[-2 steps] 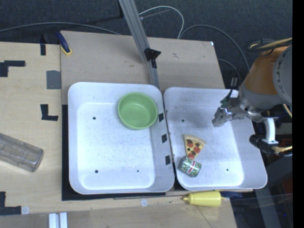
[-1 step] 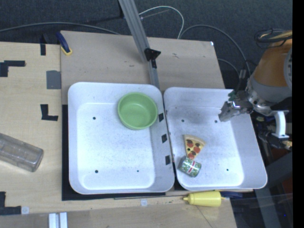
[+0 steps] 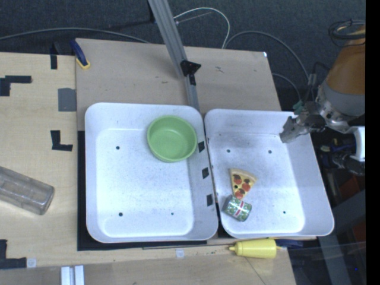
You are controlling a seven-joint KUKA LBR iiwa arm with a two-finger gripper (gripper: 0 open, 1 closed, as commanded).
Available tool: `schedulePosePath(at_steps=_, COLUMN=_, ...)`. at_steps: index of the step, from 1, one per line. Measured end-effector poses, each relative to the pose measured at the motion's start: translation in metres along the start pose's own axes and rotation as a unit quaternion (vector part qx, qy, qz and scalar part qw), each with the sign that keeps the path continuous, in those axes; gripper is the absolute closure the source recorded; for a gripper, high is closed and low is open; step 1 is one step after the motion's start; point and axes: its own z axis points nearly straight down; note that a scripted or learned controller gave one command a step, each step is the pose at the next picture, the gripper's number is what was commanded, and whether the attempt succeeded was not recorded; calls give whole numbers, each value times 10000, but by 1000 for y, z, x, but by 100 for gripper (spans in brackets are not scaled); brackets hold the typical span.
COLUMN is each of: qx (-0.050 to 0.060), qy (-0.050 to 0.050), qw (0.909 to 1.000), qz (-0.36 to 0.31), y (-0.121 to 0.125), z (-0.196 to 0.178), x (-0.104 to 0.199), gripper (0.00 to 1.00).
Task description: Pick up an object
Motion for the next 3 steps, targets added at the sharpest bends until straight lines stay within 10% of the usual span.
schedulePosePath(at_steps=1, qx=-2, qy=-2, qw=10000, qz=-1, y=1, z=-47, x=0, gripper=100)
schedulePosePath(at_steps=3, qx=34, qy=11, qw=10000, qz=-20, y=-18, z=-16, x=101, gripper=100)
